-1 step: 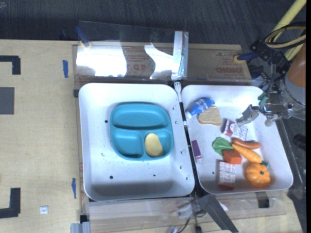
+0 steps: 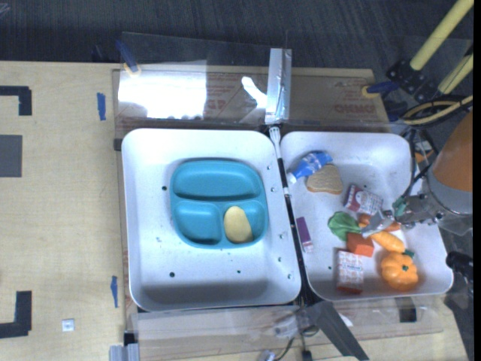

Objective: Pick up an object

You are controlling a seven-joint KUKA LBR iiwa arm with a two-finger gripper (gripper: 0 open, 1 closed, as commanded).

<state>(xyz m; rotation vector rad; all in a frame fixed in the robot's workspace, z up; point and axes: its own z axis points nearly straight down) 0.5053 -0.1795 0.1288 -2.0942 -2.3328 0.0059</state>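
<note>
Clearly the arm reaches into the right bin from its right side, and the gripper sits low at the edge of the clutter, beside a small packet. How it is set, and whether it has hold of anything, cannot be told from this slant.

Candidates lie close together here: a green leafy piece, a carrot-like orange item, an orange pumpkin, a red-and-white box, a tan biscuit shape and a blue wrapper. The left bin holds a blue divided tray with a yellow egg-like object in its lower right compartment.

To do the pick well, it would be best to commit to one item rather than straddle two. The carrot-like item and packet nearly touch near the gripper, so a centred descent on one of them matters. The pumpkin, rounder and slightly apart, looks the easier target, though it may roll.
</note>
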